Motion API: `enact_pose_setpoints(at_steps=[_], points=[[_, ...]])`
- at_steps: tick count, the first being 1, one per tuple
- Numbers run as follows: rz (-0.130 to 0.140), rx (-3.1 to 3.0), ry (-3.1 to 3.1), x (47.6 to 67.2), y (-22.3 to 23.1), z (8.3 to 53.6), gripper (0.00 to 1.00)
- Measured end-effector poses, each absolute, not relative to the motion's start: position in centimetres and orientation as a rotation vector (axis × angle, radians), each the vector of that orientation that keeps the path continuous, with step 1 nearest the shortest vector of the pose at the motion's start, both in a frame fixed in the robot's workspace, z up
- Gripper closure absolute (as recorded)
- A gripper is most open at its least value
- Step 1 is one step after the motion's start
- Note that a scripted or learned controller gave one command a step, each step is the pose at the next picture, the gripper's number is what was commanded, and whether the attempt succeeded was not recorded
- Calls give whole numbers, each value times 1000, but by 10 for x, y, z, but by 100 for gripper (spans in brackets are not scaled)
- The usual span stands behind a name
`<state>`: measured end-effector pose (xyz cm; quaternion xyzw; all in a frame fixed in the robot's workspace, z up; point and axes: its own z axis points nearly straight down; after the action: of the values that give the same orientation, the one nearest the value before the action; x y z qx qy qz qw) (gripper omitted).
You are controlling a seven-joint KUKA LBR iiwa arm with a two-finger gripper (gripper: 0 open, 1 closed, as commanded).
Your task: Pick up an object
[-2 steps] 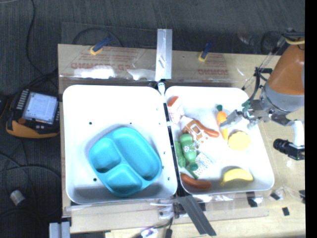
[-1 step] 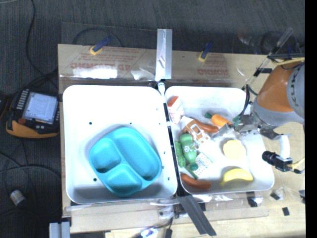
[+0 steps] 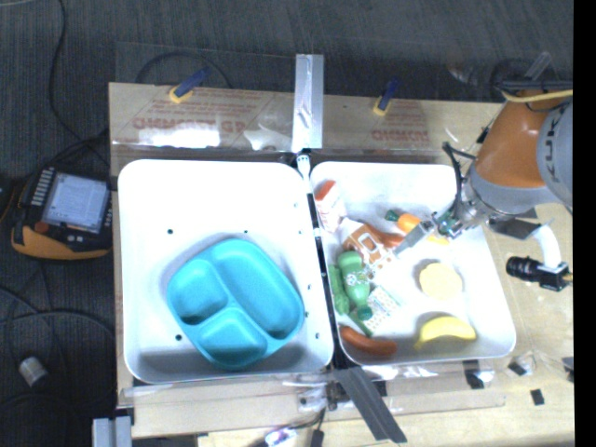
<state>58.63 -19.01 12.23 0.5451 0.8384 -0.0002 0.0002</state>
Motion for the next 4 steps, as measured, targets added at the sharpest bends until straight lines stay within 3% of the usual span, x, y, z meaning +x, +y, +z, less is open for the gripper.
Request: enact_pose_setpoints(at_steps=[1, 2, 3, 4], points=[[5, 1730, 2609, 615, -189, 89, 0], [10, 1729, 2608, 617, -188, 100, 100], [-3, 1830, 2552, 627, -176, 218, 100], [-3, 1663, 2665, 595, -199, 161, 100]])
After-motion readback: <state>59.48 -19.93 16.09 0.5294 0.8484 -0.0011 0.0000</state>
